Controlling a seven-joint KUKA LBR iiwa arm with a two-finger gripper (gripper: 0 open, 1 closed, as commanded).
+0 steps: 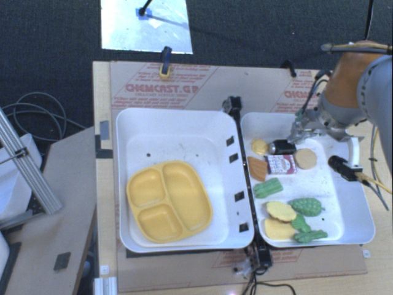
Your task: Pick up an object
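Observation:
The right bin [362, 217] holds several toy foods. At its back are a small yellow piece [260, 147], a short black object [282, 147], a red and white packet [281, 164] and a round tan biscuit [305, 159]. My gripper [298, 131] is low over the back of this bin, right beside the black object and above the biscuit. Nothing is visibly held in it.
An orange-brown piece [258, 168] and a green vegetable [268, 187] lie near the divider. Yellow pieces [280, 211] and green pieces [306, 206] crowd the front of the right bin. The left bin [141, 128] holds a yellow divided plate [169, 200].

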